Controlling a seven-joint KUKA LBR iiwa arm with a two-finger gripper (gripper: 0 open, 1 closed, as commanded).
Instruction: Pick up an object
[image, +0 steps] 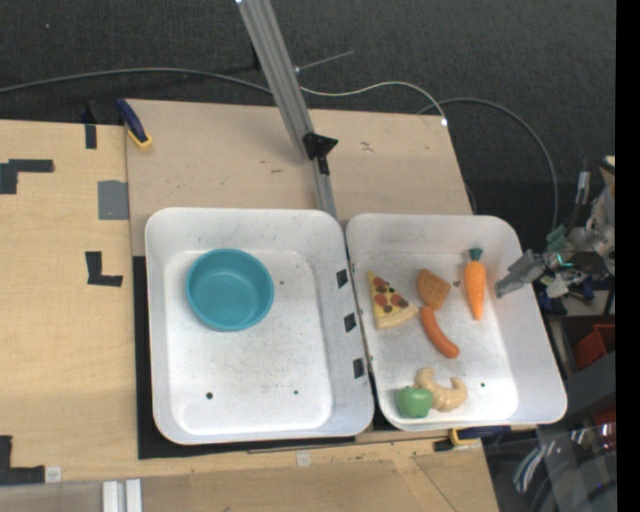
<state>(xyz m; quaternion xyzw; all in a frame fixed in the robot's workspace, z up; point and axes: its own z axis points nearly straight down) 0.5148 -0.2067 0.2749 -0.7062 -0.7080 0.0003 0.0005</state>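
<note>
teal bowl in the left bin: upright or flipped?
Upright. The teal bowl shows its open mouth and inner floor, nothing inside, resting in the left bin.

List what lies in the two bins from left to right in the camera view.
Teal bowl → pizza slice → green apple → toy carrot. The cracker, sausage and peanut-shaped piece overlap these in left-right position, so they are left out.

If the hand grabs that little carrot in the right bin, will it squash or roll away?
The carrot looks like a moulded toy, so it is probably stiff and light and would not squash. Its round, tapered body may well roll or pivot if nudged sideways. Its surface looks smooth, so it could slip from a loose grip.
</note>
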